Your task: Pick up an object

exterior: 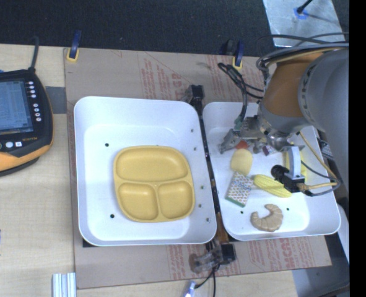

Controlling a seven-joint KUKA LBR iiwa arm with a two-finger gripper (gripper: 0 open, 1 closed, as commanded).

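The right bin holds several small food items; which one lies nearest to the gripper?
The pale yellow lemon, just below the gripper in the right bin. The corn cob, patterned packet and croissant lie farther toward the bin's near edge.

**Materials and Surface Finish**

We note two bins, left (90, 166) and right (319, 221), of smooth, glossy white plastic. The yellow tray (153, 183) is matt plastic. The board (139, 73) beneath looks like printed brown cardboard. The bench (28, 228) shows pale wood grain.
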